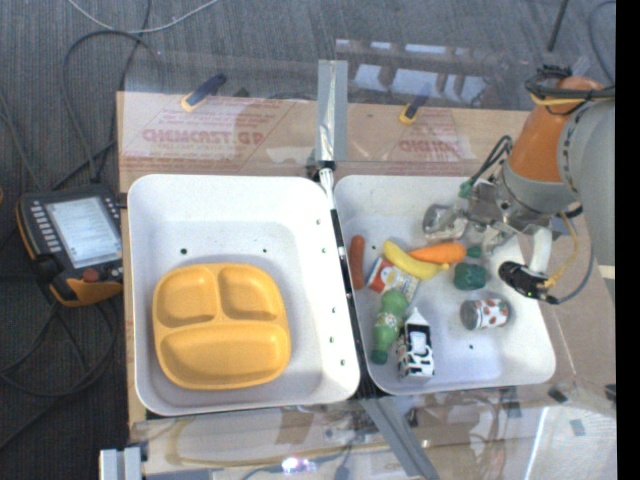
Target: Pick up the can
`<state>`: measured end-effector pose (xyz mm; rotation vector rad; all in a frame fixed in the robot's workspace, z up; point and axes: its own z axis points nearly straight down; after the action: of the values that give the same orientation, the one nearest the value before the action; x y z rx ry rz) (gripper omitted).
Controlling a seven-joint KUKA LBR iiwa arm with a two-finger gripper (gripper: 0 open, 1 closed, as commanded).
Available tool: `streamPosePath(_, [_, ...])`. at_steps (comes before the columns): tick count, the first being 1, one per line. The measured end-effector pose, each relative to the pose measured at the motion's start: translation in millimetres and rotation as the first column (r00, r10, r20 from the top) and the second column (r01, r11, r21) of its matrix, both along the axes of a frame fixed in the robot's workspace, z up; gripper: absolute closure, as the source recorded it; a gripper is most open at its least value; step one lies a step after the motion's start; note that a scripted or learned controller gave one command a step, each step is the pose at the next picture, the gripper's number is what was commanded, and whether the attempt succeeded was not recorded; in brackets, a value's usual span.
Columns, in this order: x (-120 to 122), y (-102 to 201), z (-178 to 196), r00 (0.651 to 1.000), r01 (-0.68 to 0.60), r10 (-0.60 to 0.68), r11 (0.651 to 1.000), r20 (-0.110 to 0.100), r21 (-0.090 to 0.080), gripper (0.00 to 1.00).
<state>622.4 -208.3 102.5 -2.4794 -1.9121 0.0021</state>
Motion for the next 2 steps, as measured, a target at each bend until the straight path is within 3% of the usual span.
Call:
streamPosePath(1, [-125.3, -1.1, 42.9, 0.990, -0.140, 0.140, 0.990, 0.005, -0.005, 0.00])
streamPosePath(2, [-132.2, 2.4, -11.6, 0.991, -0.130, 0.130, 0.991, 0.018, 0.002, 0.00])
